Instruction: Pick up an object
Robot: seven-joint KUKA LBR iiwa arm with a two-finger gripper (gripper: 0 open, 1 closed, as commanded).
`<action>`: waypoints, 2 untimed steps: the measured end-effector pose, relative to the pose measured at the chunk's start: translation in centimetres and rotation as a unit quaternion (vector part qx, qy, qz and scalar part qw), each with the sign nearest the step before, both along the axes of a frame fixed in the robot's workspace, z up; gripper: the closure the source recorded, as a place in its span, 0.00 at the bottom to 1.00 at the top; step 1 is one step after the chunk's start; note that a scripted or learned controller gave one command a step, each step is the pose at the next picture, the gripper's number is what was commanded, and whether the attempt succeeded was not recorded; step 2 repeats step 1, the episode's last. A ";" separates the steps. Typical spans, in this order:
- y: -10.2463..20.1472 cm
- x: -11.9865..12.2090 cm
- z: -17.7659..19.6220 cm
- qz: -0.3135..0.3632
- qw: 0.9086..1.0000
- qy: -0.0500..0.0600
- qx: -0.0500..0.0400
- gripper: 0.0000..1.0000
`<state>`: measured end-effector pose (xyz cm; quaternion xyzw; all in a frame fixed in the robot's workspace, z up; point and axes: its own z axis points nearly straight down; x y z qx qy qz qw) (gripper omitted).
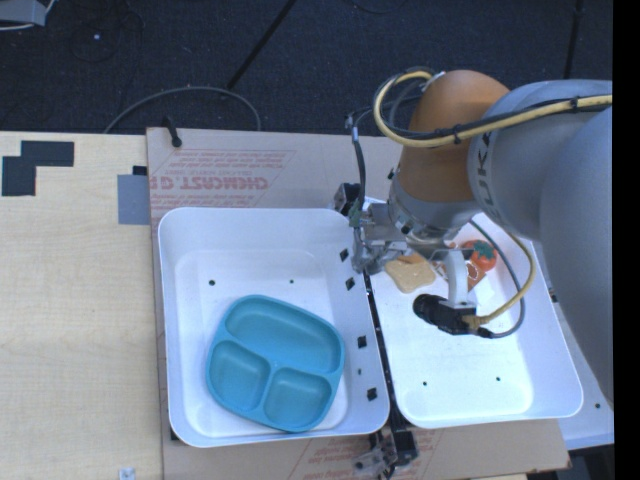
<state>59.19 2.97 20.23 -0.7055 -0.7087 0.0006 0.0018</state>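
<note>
My gripper (366,252) hangs over the inner edge of the right bin (500,388), close to the divider between the two bins. Just to its right lies a tan, bread-like piece (409,272), very near the gripper; I cannot tell whether they touch. Further right, an orange-red object with a bit of green (483,256) is partly hidden by the arm. In the left bin (185,268), a blue divided plate (275,362) lies flat toward the front.
The grey arm with its orange band (450,103) covers the back of the right bin. A black cylinder on a yellow cable (443,313) hangs from the wrist over the bin floor. Cardboard (230,173) lies behind the bins.
</note>
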 end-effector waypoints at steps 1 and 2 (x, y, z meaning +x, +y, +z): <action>5.4 -0.3 1.7 0.000 1.000 0.000 0.000 1.00; 5.4 -0.3 1.7 0.000 1.000 0.000 0.000 1.00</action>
